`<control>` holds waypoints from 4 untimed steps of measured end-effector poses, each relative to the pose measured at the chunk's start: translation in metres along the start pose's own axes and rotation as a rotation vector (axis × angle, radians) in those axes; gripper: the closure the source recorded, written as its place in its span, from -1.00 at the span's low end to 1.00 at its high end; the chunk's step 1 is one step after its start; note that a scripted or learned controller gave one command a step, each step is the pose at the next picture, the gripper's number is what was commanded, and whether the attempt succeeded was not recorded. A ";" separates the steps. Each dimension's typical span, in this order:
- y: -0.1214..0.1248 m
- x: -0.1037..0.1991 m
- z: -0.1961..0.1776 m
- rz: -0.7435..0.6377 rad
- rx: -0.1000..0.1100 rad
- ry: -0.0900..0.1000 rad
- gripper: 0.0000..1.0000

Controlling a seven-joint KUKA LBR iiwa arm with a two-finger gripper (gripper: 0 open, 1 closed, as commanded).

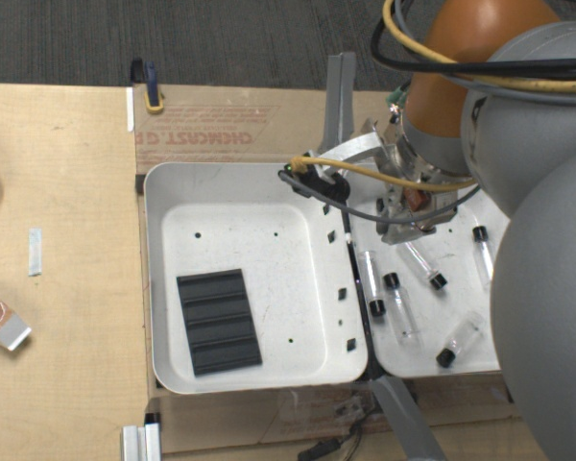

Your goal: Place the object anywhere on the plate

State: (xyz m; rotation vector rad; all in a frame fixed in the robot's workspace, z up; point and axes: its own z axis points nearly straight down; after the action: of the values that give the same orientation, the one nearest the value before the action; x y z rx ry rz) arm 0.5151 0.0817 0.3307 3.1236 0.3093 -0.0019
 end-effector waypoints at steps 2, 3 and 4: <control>-0.148 -0.006 -0.029 0.000 -0.001 0.001 1.00; -0.148 -0.006 -0.029 0.000 -0.001 0.001 -1.00; -0.150 -0.008 0.079 0.001 -0.002 -0.002 -1.00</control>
State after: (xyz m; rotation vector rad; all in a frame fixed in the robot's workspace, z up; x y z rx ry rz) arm 0.4776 0.2275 0.2514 3.1219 0.3082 -0.0040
